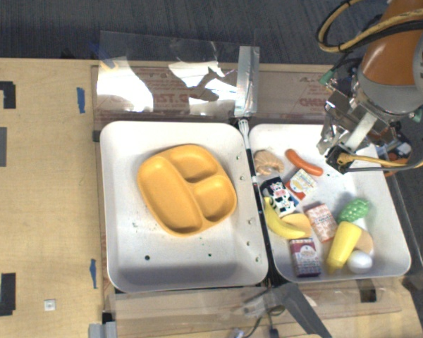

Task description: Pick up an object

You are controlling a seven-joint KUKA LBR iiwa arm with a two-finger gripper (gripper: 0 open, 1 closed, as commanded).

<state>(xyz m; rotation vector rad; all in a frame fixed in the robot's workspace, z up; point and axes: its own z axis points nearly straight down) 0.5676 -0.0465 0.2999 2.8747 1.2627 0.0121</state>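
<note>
The right bin (pixel 395 210) holds several toy foods: an orange sausage (pixel 303 163), a brown bun (pixel 268 163), a black-and-white carton (pixel 280 196), a banana (pixel 285 224), a pink box (pixel 321 220), a red box (pixel 305 255), a yellow corn cob with a green top (pixel 345 234) and a white egg (pixel 360 260). My gripper (pixel 336 146) hangs over the far right part of this bin, just right of the sausage and above the items. Nothing shows held beneath it.
The left bin (pixel 120 189) holds a yellow divided plate (pixel 187 187) near its middle. A small white packet (pixel 302 182) lies by the carton. A clear plastic sheet (pixel 169 76) and a grey post (pixel 247 83) stand behind the bins.
</note>
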